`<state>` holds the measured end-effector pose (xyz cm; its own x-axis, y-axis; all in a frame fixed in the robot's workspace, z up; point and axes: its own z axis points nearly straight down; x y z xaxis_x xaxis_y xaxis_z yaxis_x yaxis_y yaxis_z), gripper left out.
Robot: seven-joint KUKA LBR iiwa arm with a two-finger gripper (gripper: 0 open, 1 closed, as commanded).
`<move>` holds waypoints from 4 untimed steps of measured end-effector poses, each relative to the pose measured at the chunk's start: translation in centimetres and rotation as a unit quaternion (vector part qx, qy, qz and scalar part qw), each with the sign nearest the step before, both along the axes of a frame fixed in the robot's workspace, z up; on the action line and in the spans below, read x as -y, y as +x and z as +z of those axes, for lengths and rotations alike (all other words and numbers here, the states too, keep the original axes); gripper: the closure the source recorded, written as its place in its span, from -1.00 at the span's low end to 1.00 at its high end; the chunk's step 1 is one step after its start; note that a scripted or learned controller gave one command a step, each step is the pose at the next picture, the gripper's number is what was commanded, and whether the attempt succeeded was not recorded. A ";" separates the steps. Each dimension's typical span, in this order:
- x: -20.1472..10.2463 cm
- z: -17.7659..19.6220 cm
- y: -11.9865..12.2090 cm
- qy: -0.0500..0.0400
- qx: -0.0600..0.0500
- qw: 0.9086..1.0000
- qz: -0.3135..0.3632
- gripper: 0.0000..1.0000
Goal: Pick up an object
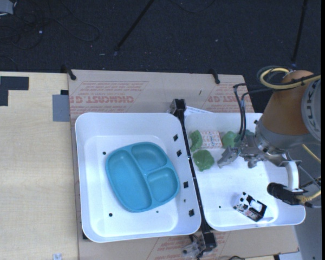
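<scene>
Two white bins (92, 145) on bench (27, 172)

**Two Bins Side by Side on the Bench**

A shallow white plastic left bin (92, 145) is sitting beside a shallow white plastic right bin (284, 215), the two meeting along a black clipped divider (185, 161). A blue three-compartment plastic tray (142, 175) is lying in the left bin. In the right bin, two green crumpled lumps (199, 150) are lying near the divider, with a small pale printed packet (210, 139) just to their right. A small black-and-white object (250, 207) is resting toward the near edge. The grey arm's two-finger gripper (227, 157) is hanging over the right bin, just right of the lumps.
</scene>
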<state>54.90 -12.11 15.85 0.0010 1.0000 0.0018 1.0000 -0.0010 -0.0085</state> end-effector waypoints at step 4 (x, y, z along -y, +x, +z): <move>-0.5 4.5 -0.7 -0.001 0.005 1.000 0.001 1.00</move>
